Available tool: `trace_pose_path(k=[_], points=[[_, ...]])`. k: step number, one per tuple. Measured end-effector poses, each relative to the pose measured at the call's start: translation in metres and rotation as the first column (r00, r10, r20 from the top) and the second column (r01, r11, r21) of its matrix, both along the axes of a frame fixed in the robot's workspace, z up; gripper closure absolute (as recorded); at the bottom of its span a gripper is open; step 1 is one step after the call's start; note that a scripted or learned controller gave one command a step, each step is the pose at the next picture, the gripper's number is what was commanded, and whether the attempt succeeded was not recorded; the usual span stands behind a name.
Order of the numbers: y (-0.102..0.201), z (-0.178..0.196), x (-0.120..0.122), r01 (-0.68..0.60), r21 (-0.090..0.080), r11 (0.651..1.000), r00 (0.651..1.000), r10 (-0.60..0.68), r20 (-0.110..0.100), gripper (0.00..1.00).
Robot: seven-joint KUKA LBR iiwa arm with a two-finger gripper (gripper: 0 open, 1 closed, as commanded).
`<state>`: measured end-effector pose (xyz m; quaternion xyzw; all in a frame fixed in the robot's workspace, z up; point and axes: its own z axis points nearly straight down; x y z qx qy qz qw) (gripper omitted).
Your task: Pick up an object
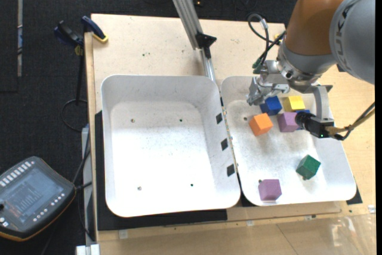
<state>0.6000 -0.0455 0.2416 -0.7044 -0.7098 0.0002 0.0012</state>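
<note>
Our jaws (258, 97) hang over the far part of the right bin (334, 188); we cannot tell their spread. The blue cube (273, 106) lies just right of them, the orange cube (260, 123) just nearer (both loose).

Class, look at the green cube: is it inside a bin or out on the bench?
Inside. The green cube sits on the floor of the right bin, within its rim, apart from the other cubes.
</note>
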Motion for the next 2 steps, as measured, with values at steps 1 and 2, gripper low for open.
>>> trace_pose_path(k=[1,2], points=[[0.06,0.005,-0.013,-0.002,0.001,1.0,1.0,0.002,0.001,1.0],[0.118,-0.01,-0.028,-0.001,0.001,1.0,1.0,0.001,-0.001,1.0]])
